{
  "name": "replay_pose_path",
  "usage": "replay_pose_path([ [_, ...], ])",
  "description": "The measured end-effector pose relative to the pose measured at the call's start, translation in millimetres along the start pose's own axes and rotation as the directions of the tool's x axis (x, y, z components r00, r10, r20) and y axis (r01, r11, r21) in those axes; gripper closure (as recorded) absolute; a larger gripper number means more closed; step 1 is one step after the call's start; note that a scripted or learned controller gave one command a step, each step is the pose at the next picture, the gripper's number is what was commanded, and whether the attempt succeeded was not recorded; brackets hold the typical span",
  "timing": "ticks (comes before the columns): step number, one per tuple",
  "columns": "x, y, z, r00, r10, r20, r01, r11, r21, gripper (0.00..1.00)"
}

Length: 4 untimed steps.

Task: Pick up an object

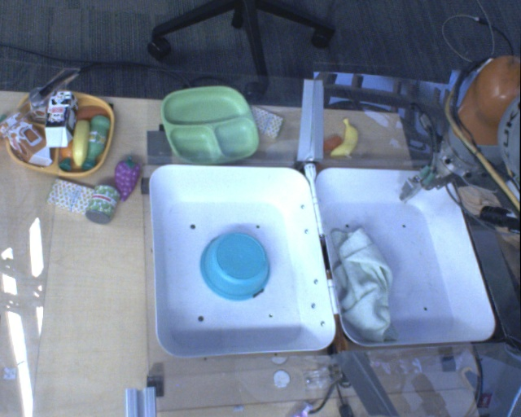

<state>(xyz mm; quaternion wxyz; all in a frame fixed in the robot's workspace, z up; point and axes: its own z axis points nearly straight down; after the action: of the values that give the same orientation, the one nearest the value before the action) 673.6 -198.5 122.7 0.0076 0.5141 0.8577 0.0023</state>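
Crumpled pale cloth rag (362,281) in right white bin (440,236); gripper (413,187) above far edge, spread unclear; descend centered on bunched folds.

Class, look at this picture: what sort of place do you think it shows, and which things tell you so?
Probably a robotics lab bench. A grey robot arm with an orange band reaches over two shallow white bins, one holding a blue plastic bowl, the other a crumpled pale cloth; an office chair base stands behind.
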Motion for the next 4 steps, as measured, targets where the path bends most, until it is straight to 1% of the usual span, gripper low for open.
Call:
replay_pose_path([
  [1,17.5,8.7,-113.9,0.998,-0.056,-0.004,0.056,0.998,0.003,1.00],
  [2,68.8,35.2,-113.6,0.966,-0.259,-0.009,0.259,0.966,0.004,1.00],
  [3,41.6,16.1,-126.7,0.936,-0.353,-0.009,0.353,0.936,0.004,1.00],
  [4,14.5,-3.8,-116.6,0.928,-0.371,-0.008,0.371,0.928,0.004,1.00],
])
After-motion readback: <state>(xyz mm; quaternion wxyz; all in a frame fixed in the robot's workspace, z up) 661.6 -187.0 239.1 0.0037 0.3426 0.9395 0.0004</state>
